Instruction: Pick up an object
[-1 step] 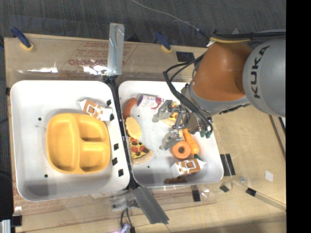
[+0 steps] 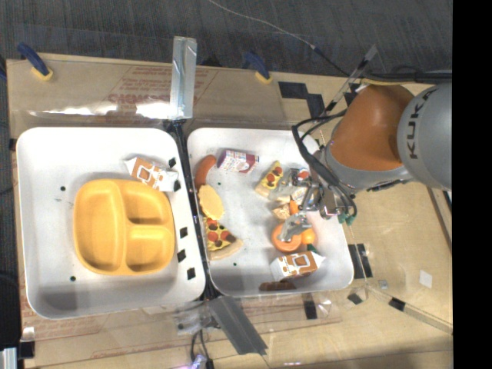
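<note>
Camera view: gripper (image 2: 301,215) low inside the right bin (image 2: 254,283), just above an orange round toy (image 2: 290,238) near that bin's right wall; cannot tell its state. Orange toy directly under and slightly toward the bin's near edge from the tool, no clear long axis. Pizza slice (image 2: 270,180) toward the bin's far side, small carton (image 2: 297,264) nearer its front edge. Judged next: short drop straight down onto the orange toy
</note>
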Motion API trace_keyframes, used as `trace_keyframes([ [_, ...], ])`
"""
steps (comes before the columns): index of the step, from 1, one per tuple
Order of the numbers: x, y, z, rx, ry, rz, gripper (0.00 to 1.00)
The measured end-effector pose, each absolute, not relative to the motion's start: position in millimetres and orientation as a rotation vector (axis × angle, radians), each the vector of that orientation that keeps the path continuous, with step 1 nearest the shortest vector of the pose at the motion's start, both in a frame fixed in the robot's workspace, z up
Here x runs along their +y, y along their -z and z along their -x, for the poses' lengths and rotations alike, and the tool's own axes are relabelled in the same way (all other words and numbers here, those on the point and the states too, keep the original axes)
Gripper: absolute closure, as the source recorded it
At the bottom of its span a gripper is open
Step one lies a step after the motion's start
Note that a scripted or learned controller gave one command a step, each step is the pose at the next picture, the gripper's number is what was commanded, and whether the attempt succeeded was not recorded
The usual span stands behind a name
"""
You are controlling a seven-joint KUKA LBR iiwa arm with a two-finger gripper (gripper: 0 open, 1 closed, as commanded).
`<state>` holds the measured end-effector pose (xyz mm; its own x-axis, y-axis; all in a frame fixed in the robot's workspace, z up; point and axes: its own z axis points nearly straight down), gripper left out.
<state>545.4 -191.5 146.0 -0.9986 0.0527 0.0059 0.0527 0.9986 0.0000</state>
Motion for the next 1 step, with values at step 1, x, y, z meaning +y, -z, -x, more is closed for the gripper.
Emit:
trace_keyframes([
  [1,-196.5,-95.3,-517.7,-3.153,-0.003,0.077,0.0],
])
